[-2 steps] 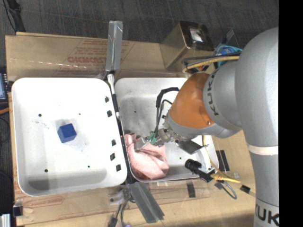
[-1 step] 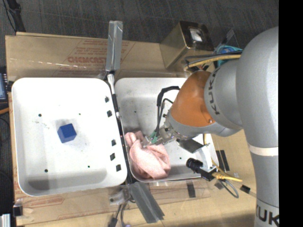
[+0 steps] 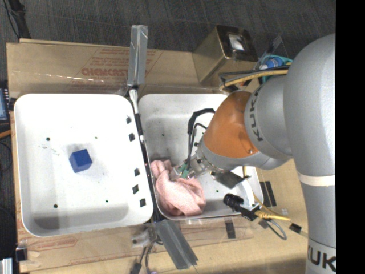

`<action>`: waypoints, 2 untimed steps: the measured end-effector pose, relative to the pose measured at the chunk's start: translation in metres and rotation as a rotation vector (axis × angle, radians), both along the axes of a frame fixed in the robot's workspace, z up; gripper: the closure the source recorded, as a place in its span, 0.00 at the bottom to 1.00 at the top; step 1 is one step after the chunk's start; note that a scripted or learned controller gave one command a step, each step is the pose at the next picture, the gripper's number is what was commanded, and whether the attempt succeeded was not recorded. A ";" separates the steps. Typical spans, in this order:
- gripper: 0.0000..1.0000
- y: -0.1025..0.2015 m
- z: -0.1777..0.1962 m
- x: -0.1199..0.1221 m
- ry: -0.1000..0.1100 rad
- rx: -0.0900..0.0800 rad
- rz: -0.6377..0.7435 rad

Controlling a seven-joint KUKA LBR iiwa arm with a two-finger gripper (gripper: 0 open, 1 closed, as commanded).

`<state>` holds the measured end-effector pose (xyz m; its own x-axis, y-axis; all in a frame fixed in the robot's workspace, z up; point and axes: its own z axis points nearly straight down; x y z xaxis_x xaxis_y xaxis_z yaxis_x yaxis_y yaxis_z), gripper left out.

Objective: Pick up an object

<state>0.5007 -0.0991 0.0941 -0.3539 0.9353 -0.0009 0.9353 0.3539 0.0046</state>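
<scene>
A crumpled pink cloth (image 3: pixel 175 192) lies in the near left corner of the right bin (image 3: pixel 165 113). My gripper (image 3: pixel 186 170) hangs low over the cloth's upper right part, under the orange wrist band, and seems to touch it. A small blue cube (image 3: pixel 80 160) sits alone on the floor of the left bin (image 3: pixel 68 107), well away from the arm.
The grey arm reaches in from the right and covers much of the right bin's right half. A metal divider bar (image 3: pixel 137 56) stands between the bins at the back. A cardboard sheet (image 3: pixel 68 61) and a tan box (image 3: pixel 225 47) lie behind the bins.
</scene>
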 end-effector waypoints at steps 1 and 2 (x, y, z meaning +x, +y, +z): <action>1.00 -0.002 0.000 0.008 0.004 0.001 -0.079; 0.00 -0.004 0.000 0.008 0.004 -0.002 -0.081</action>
